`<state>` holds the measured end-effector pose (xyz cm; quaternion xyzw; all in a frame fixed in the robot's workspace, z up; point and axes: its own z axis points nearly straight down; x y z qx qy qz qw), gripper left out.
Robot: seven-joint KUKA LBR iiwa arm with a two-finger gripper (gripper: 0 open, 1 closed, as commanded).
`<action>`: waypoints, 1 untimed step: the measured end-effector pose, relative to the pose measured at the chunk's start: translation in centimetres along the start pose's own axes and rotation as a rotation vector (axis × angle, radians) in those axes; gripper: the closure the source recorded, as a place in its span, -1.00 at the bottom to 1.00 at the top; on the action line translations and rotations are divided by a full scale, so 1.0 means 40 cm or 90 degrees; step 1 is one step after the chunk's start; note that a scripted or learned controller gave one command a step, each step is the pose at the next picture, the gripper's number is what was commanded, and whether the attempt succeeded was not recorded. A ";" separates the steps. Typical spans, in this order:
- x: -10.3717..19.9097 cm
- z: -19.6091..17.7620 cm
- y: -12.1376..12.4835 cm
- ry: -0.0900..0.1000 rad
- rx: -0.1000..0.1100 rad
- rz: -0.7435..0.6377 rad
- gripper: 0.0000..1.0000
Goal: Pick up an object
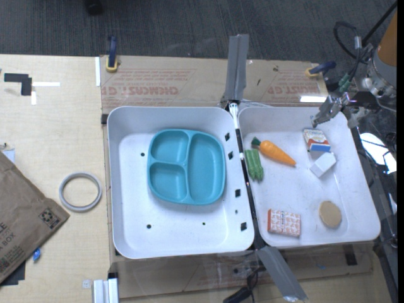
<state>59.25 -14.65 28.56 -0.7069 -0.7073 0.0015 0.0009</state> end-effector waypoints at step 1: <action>-0.044 -0.027 -0.107 0.000 0.000 0.021 -1.00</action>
